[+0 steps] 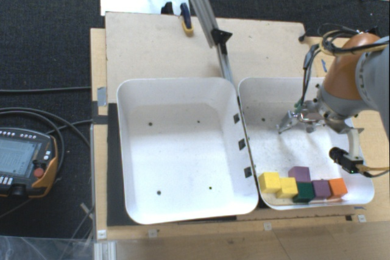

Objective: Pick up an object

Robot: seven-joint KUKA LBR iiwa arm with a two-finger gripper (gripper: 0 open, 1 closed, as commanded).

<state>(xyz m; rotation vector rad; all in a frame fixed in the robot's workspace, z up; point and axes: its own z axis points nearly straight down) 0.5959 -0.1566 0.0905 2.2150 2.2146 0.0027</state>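
Observation:
Several small blocks lie along the front edge of the right bin [268, 100]: two yellow ones [277, 184], a purple one [299, 174], a dark green one [303, 192], another purple one [321, 189] and an orange one [337, 187]. My gripper [297, 125] hangs over the middle of the right bin, behind the blocks and apart from them. It looks open, with nothing between its fingers. The grey arm with its orange band [347, 73] reaches in from the right.
The left bin [131, 131] stands beside the right one, their walls touching at the middle. A slanted metal pole [204, 6] crosses the back of the bench. A teach pendant [24, 158] lies on the floor at the left.

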